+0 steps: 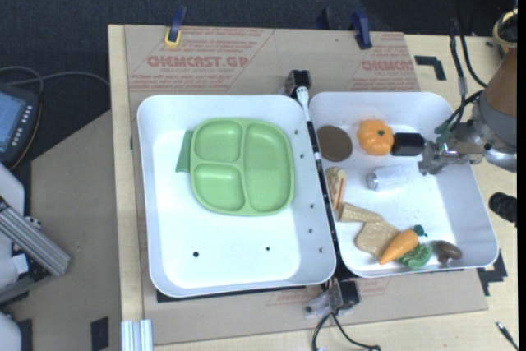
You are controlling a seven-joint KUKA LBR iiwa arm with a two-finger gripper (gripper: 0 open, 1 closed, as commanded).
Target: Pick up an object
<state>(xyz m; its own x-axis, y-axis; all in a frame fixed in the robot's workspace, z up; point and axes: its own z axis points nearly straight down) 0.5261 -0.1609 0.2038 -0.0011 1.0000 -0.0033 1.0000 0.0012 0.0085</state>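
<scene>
The right bin [457, 208] holds several toy foods. An orange pumpkin [376, 137] sits at the back with a black block [407, 144] just right of it and a brown disc [334, 142] to its left. A small grey cylinder [372, 179] lies mid-bin. A carrot [399, 243] rests on a bread slice [372, 234] at the front. My gripper [432, 159] hangs over the right half of this bin, just right of the black block and beyond the grey cylinder. Nothing shows held in it.
A green divided plate [242, 165] lies in the left bin [230, 251]. A striped strip [336, 186] and a tan wedge [359, 214] lie near the divider. A green piece [417, 256] and a brown piece [448, 251] sit at the right bin's front corner.
</scene>
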